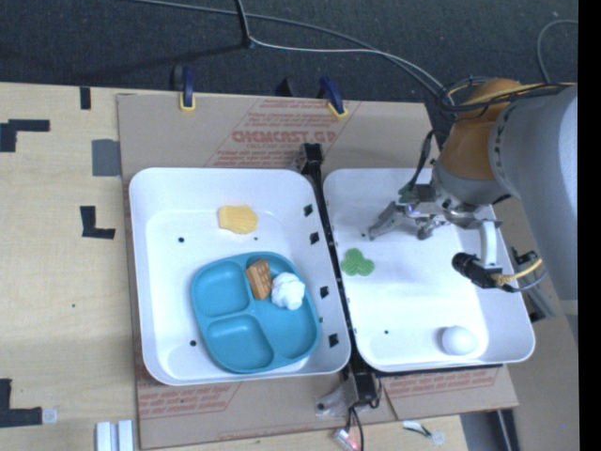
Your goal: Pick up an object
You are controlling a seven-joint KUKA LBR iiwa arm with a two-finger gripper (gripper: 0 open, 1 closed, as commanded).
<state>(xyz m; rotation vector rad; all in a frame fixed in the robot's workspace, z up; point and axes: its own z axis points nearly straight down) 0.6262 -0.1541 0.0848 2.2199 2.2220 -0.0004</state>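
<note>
Two shallow white bins are sitting side by side on the counter, resting on a sheet of cardboard. Inside the left bin, a blue divided plate is lying toward the near side, carrying a small brown block and a white crumpled ball that are touching each other in its upper right compartment. A yellow piece is lying on the bin floor just beyond the plate, apart from it.

Inside the right bin, a green object is lying near the left wall, and a white round ball is resting close to the near right corner, well apart from the green one.

Reaching in from the right, the grey arm with its orange band is hanging over the far part of the right bin. Its gripper is pointing left, with its fingers spread apart and nothing between them. One fingertip is sitting near the green object, up and to the right of it, without touching it.

Two clamps, a blue and yellow pair, are gripping the far edge of the cardboard, and a black cable is trailing across the dark floor behind.
</note>
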